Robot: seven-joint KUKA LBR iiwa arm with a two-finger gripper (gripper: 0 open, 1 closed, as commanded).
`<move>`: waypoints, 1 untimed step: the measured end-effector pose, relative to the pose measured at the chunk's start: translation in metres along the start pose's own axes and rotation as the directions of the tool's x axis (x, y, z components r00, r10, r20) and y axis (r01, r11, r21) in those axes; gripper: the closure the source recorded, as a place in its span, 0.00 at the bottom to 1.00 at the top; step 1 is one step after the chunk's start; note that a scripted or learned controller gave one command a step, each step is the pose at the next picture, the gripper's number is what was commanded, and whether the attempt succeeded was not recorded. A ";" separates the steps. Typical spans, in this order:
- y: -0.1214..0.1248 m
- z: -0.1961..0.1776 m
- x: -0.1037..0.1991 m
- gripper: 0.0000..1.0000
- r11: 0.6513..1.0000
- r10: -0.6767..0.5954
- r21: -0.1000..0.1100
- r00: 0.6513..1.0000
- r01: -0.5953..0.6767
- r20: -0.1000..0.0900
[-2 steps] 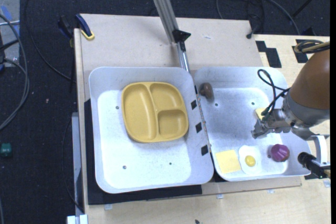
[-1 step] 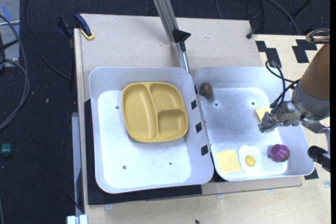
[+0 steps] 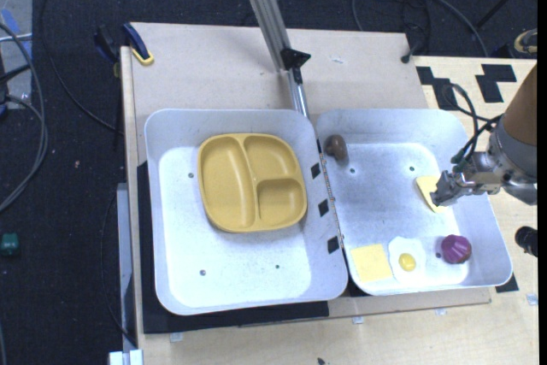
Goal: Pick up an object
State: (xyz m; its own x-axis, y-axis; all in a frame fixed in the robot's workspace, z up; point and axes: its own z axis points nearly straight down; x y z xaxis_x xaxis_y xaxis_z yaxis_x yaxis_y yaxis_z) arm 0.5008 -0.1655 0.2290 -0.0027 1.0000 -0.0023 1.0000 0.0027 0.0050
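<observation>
1. Yellow wedge (image 3: pixel 426 191), a small cheese-like piece, lies in the right bin (image 3: pixel 376 126) toward its right wall, and it looks like the object your arm is going for, since the claw (image 3: pixel 446 189) sits right at its edge.
2. You cannot tell from this slanted view whether the claw is spread or closed, nor whether it has the wedge; the dark tip overlaps the piece's right side and hides the contact.
3. Your arm comes in low from the right, which suits a thing parked near that wall: the reach is short and crosses nothing else.
4. Other candidates sit apart in the same bin: a purple piece (image 3: pixel 455 249) near the front right corner, a fried egg toy (image 3: pixel 406 256) beside it, a flat yellow square (image 3: pixel 371 262) next to that, and a brown lump (image 3: pixel 336 147) at the far left corner.
5. The left bin (image 3: pixel 171 269) carries a yellow divided plate (image 3: pixel 252 182), well clear of your work.
6. Judging by the wedge's thin, flat shape, expect it to slip or tip if pinched off-centre.
</observation>
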 end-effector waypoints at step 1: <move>0.016 -0.010 0.052 1.00 1.000 -0.006 0.002 1.000 0.006 -0.003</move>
State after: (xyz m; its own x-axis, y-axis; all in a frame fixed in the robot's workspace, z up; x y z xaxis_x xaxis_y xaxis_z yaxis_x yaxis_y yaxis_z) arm 0.5161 -0.1131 0.2392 -0.0087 1.0000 0.0007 1.0000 0.0087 0.0026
